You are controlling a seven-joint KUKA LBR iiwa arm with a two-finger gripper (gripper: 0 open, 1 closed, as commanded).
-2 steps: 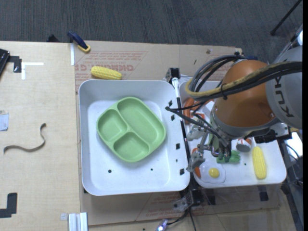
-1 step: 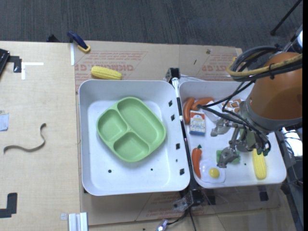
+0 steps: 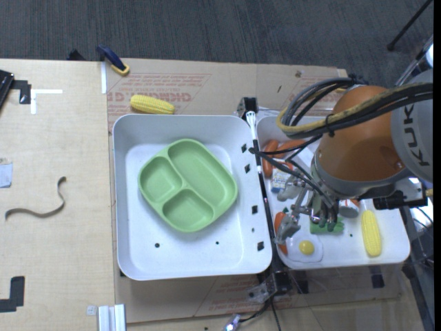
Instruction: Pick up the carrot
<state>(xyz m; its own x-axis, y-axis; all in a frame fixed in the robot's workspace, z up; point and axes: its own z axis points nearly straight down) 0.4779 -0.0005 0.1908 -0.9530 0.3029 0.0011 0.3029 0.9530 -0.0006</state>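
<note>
Your carrot [image 3: 279, 224] is lying in the right bin [image 3: 393, 254], close against that bin's left wall, and you are seeing just an orange sliver of it: the gripper [image 3: 311, 219] and its metal linkage are covering the rest. A second orange piece [image 3: 271, 145] is showing near the same bin's far left corner, half tucked under the black cables [image 3: 324, 95]; you cannot tell from here whether it is another carrot. The gripper is hanging low over the bin just right of the carrot, and whether it is wide or narrow cannot be told, since the arm [image 3: 365, 136] with its orange band is blocking the view from above. Nothing is visibly sitting between its tips.

Around it, a green piece [image 3: 326, 226] is lying just under the gripper, a fried-egg toy [image 3: 306, 248] is resting near the front wall, and a yellow corn cob [image 3: 371, 232] is lying upright in the picture toward the right. Much of this bin's floor is hidden under the arm.

The left bin [image 3: 138, 254] is carrying a green divided plate [image 3: 187, 184], tilted at an angle. Beyond it, another corn cob [image 3: 151, 104] is lying on brown cardboard [image 3: 207, 88] on the bench [image 3: 55, 150], with a blue-and-yellow clamp [image 3: 113, 58] near the far edge and a curled cord [image 3: 38, 205] on the pale wood at left. Dark grey carpet [image 3: 207, 12] is stretching beyond.
</note>
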